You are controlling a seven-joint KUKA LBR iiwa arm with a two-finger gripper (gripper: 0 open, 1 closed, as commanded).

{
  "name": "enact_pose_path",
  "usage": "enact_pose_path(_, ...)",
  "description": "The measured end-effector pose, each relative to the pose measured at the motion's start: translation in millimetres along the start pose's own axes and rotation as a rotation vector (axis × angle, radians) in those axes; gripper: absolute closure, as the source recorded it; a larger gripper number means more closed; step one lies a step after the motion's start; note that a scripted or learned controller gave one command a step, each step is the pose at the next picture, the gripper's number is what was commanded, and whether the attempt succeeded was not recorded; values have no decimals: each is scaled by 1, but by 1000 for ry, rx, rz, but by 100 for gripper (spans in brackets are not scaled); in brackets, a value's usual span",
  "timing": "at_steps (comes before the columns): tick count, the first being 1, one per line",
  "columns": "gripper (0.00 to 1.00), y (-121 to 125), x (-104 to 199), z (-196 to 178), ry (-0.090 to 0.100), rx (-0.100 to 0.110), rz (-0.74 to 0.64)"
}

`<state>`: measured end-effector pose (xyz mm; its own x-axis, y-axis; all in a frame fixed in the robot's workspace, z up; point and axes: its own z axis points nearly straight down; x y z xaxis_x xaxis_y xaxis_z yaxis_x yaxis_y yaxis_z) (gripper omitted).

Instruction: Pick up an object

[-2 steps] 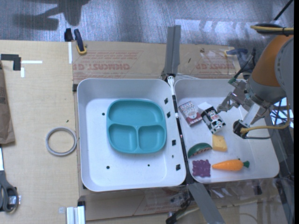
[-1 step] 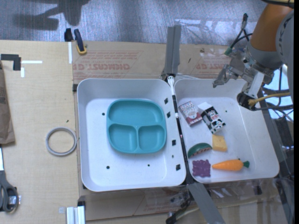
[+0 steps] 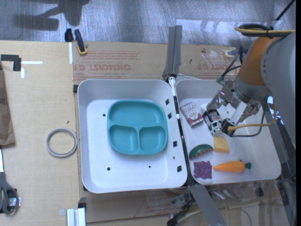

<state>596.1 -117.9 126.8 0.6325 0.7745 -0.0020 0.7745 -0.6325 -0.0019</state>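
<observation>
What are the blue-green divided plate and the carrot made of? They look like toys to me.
The divided plate looks like moulded plastic: one even teal colour, smooth satin surface, rounded compartment ridges. The carrot seems plastic too, a toy: flat uniform orange with a green tip and a soft sheen, though rubber or foam cannot be ruled out from here.

Tray [image 3: 138, 127] in left bin [image 3: 89, 140]; carrot [image 3: 230, 166] in right bin [image 3: 263, 159].

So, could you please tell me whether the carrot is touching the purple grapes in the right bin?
Apart. The camera view shows a strip of white bin floor between the carrot and the purple grapes.
</observation>
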Motion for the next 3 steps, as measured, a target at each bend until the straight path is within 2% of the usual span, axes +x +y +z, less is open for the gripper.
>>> enact_pose_path(1, 100, 0, -1, -8, -2, 2, -2)
enact_pose_path(2, 0, 0, -1, -8, -2, 2, -2)
enact_pose_path(3, 0, -25, 1, -157, -1, 0, -246)
